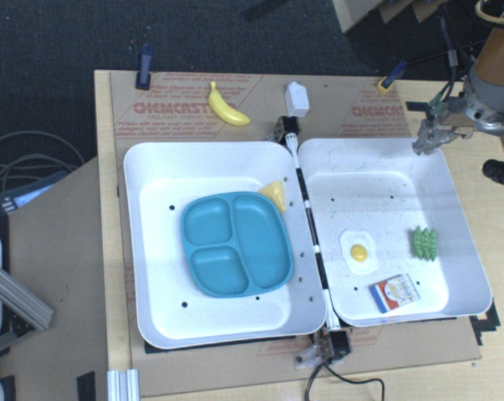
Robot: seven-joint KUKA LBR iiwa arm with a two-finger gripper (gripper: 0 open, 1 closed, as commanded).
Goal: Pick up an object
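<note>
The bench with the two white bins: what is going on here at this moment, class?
A grey robot arm reaches in from the right, its tool above the far right corner of the right bin and holding nothing visible. That bin holds a toy fried egg, a green toy and a small red and blue packet, all untouched. The left bin holds a blue divided plate with a yellow piece at its far edge. A banana lies on the bench behind the bins.

Cardboard-topped bench [185,107], two white bins [151,182] side by side, yellow banana [226,107] behind them
</note>
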